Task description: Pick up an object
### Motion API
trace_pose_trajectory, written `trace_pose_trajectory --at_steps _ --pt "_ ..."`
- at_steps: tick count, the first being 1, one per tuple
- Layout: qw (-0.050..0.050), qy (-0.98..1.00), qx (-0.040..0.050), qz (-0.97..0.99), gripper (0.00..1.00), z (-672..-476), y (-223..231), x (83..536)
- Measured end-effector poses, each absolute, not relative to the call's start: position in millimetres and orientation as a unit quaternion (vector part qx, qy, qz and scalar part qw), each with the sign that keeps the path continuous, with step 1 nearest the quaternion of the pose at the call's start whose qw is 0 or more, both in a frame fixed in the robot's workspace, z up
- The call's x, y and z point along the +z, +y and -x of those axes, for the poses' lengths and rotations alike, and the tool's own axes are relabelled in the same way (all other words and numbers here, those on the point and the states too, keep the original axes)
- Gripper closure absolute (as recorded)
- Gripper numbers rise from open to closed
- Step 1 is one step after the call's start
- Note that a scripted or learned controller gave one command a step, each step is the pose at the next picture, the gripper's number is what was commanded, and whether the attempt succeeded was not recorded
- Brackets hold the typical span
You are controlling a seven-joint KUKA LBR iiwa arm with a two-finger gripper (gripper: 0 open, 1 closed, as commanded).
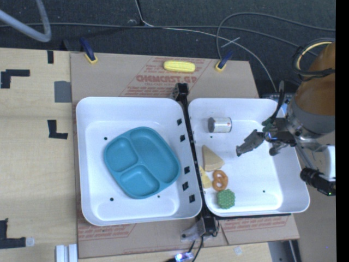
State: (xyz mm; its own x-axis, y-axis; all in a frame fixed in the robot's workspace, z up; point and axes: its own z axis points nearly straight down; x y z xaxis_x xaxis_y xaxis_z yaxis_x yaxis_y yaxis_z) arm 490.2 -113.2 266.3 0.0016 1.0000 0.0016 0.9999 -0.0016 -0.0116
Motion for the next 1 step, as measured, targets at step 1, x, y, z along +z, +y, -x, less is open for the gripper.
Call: trace_pose_trajectory --at_steps 1 --pt "0.001 -0.708 0.0004 0.707 0.00 -492.0 -112.9 271.4"
